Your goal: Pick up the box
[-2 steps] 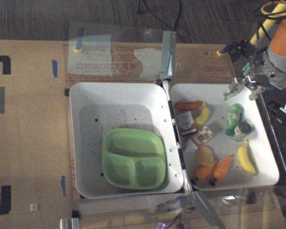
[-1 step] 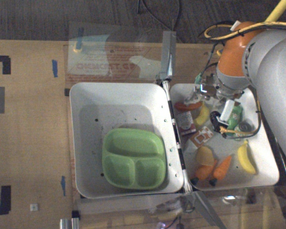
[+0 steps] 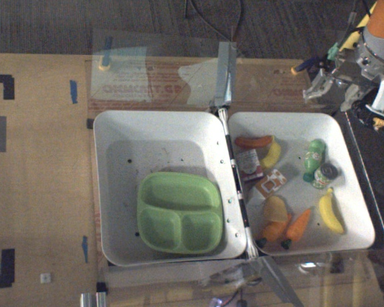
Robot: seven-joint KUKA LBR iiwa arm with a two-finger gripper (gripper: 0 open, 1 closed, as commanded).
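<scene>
From the camera view above the bench, the gripper point(image 3: 331, 85) hangs beyond the far rim of the right bin point(image 3: 357, 171), near its far right corner, with nothing between its fingers point(image 3: 315, 89), which look spread apart. The box point(image 3: 271, 182), small, with an orange and white printed face, lies flat in that bin's left half, just beside a small packet point(image 3: 249, 162) and below a sausage point(image 3: 253, 142) and a yellow banana point(image 3: 272, 154). A green bottle point(image 3: 313, 157), a small jar point(image 3: 324, 175), a second banana point(image 3: 331, 213) and a carrot point(image 3: 298, 224) lie nearby; the left bin point(image 3: 115, 139) holds a green divided plate point(image 3: 179, 213). The task seems to be at the approach step, the box untouched. The next move likely calls for carrying the gripper over the rim toward the bin's left side, aligning its fingers across the box's narrow sides and descending without nudging the packet.
</scene>
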